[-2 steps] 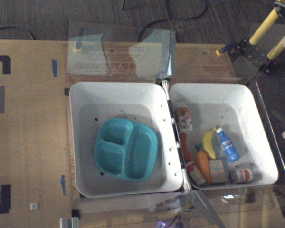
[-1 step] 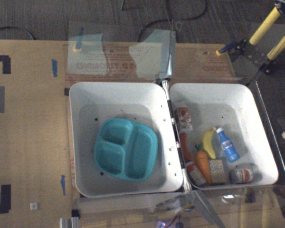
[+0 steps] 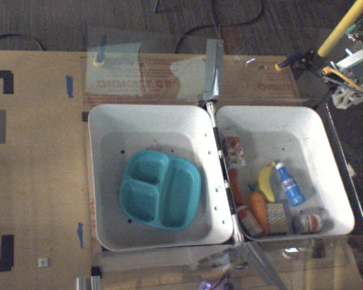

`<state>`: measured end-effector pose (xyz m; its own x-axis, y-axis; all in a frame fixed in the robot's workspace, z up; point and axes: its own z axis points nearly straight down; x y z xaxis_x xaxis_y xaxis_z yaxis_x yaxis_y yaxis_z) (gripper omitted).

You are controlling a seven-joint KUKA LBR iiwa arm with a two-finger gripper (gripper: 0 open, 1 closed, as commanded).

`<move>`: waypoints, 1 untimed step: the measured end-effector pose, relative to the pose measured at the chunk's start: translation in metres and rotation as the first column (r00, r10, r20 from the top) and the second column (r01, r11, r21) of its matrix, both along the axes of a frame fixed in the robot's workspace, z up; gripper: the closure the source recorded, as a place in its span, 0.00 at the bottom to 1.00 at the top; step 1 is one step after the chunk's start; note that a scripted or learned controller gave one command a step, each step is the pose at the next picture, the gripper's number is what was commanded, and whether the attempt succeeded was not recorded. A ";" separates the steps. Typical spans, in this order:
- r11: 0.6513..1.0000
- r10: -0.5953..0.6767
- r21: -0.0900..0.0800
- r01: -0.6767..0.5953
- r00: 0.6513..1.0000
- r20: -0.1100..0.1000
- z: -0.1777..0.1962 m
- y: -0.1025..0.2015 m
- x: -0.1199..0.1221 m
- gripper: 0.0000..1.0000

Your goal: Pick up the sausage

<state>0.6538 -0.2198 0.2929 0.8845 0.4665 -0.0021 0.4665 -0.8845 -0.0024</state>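
Table [image 3: 36, 162]: tan board bearing two shallow white bins side by side. Left bin [image 3: 109, 125]: holds a teal divided plate [image 3: 161, 189], lying low of centre. Right bin [image 3: 302, 125]: holds the small items, crowded toward its 7 o'clock corner. Arm hardware [image 3: 349, 71]: visible at 2 o'clock of the right bin, outside its rim and well apart from the contents; whether the gripper is open or closed cannot be told, and nothing is seen held. Blue bottle [image 3: 288, 185]: right of a yellow banana [image 3: 266, 182]. Carrot [image 3: 259, 209]: orange, at 6 o'clock of the banana. Sausage [image 3: 235, 186]: slim reddish-brown piece lying along the left wall of the right bin, lengthwise from 12 to 6 o'clock, below a printed packet [image 3: 233, 151] and just beside the carrot.

Step in hand, as judged: approach not yet begun. The next move calls for travel toward 8 o'clock over the right bin, then a descent with fingers straddling the sausage across its width, minding the bin wall and carrot.
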 end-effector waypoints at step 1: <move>0.999 -0.046 0.000 0.046 0.999 0.004 0.115 0.119 -0.011 1.00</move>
<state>0.6427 -0.1007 0.4077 0.9051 0.4252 0.0015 0.4252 -0.9051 -0.0006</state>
